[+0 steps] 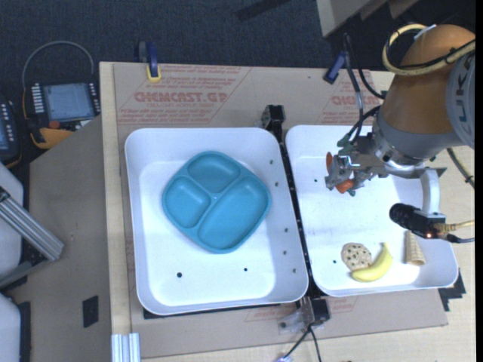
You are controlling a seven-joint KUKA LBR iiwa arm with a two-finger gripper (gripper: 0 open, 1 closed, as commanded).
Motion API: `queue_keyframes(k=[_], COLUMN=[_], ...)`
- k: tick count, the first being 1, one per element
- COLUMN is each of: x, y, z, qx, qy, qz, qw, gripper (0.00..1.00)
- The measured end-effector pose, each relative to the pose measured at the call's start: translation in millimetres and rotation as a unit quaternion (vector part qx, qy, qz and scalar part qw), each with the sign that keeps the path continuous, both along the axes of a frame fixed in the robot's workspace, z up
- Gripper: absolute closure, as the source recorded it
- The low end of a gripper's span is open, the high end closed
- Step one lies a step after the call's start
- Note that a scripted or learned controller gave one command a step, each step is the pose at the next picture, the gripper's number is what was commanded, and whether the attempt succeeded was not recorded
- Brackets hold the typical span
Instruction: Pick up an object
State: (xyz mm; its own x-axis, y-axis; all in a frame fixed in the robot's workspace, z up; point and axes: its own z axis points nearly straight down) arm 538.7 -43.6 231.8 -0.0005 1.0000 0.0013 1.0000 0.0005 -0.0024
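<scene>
Hovering over the right bin (317, 202), my claw (341, 178) sits toward its twelve o'clock end; whether it is clenched or released I cannot tell, since my own wrist hides much of it. Banana (374, 265), cookie (355, 256) and a cone-like piece (413, 249) lie at six o'clock. Left bin (143, 202) holds a plate (216, 201).

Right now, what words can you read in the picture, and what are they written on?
"CHEMCAST GP", in red, on the brown board behind the left bin.
More red print on the same board behind the right bin: too blurred to read.
The small screen at far left: too small to read.
</scene>
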Motion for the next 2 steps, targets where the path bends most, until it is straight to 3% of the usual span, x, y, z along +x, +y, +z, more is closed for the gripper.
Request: queue_keyframes(k=[2], x=[45], y=[107], z=[-14], qx=[0.0003], qy=[-0.002], qz=[0.003], qw=[1.0], gripper=[1.0])
